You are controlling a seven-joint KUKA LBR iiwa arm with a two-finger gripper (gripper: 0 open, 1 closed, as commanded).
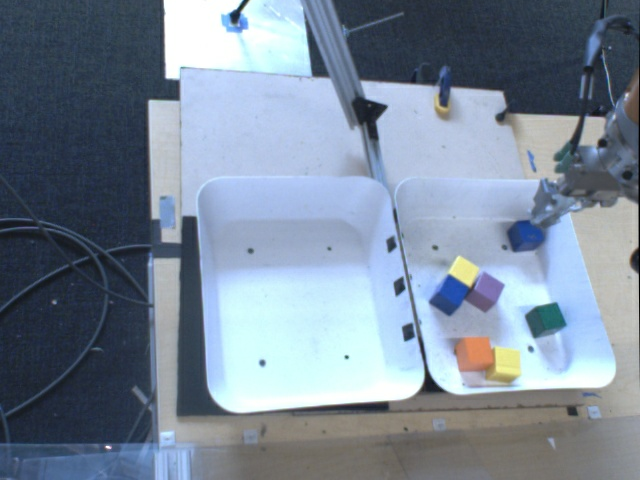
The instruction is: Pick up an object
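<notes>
My gripper is over the far right part of the right bin, reaching in from the right. A dark blue cube lies directly at its tip, touching or nearly touching it; I cannot tell whether it is gripped. Further forward in the same bin a yellow cube, a blue cube and a purple cube are clustered. A green cube sits to their right. An orange cube and a yellow cube lie near the front wall.
The left bin adjoins the right one along a shared middle wall. A slanted metal rod crosses the back board, with a yellow clamp beside it. Cables lie on the floor to the left.
</notes>
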